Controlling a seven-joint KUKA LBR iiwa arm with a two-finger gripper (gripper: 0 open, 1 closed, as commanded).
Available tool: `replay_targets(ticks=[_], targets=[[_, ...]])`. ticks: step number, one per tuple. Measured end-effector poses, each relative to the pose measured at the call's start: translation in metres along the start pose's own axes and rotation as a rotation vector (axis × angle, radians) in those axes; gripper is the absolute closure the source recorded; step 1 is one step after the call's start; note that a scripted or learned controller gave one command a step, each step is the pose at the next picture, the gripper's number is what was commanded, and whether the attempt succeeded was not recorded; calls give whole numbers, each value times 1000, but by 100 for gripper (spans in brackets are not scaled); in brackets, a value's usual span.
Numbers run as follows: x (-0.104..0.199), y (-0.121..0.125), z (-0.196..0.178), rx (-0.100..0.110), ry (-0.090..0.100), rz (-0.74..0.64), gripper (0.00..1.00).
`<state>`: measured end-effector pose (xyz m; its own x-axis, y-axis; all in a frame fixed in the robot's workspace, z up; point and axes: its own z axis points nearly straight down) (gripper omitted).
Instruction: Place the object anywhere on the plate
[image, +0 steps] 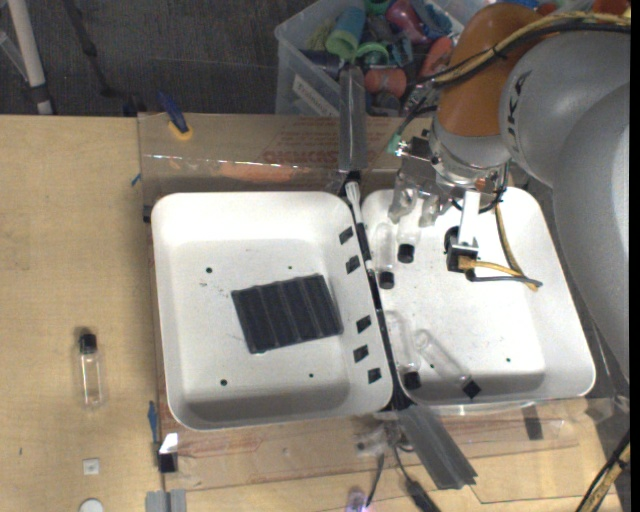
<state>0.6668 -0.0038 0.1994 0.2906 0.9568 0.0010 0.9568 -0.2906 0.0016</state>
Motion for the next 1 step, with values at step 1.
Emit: replay_targets(ticks=[1], targets=[[9,-3,-34,0,-1,143,100]])
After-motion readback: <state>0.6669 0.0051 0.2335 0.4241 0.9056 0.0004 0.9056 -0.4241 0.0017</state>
